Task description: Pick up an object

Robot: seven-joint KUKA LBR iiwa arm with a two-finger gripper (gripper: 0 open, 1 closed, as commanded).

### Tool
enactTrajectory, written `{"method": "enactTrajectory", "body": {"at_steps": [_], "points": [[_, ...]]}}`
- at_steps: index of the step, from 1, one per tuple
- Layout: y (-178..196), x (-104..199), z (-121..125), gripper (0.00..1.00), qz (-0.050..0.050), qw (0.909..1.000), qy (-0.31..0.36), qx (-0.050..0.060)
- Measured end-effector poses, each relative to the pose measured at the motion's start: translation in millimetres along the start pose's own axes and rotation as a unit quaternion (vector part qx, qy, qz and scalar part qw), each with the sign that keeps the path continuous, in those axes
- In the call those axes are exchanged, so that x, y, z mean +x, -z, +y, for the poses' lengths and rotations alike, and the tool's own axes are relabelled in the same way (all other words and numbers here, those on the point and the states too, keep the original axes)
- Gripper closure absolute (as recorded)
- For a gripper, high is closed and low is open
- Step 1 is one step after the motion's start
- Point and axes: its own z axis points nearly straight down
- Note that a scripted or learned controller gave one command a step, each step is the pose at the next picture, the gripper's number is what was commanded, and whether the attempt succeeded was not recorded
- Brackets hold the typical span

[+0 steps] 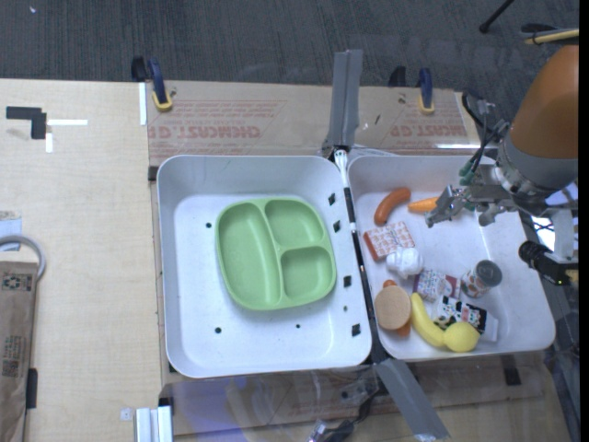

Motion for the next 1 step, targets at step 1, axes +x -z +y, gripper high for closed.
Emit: {"method": "enactTrajectory", "body": {"at_steps": [1], "points": [[-71.1, -13.5, -58.7, 0.0, -0.002, 0.9926, -0.12, -0.016]]}}
